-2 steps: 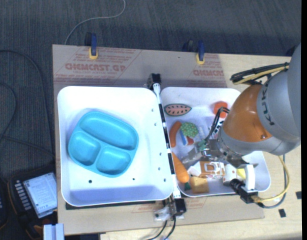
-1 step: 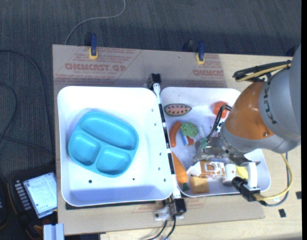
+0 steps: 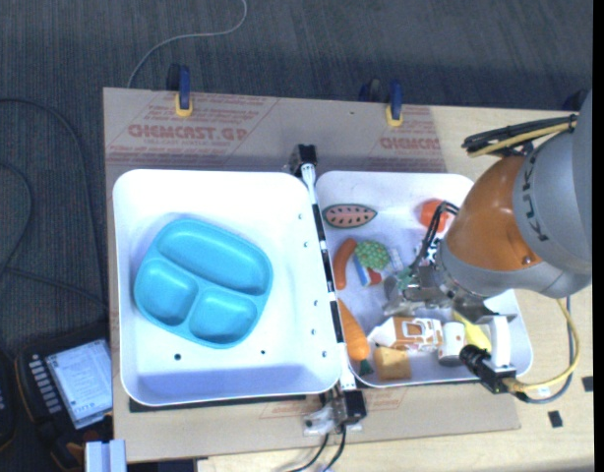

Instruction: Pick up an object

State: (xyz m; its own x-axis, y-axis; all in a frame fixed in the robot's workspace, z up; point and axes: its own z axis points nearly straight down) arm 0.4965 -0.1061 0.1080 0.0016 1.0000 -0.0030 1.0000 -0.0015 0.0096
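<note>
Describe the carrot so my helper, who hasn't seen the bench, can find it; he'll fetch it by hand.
Look at the right bin, the one crowded with small toy foods beside the bin holding the blue tray. Along its left wall, near the front corner, lies the carrot. It is a plain orange cone, longer and slimmer than the food pieces next to it.
</note>
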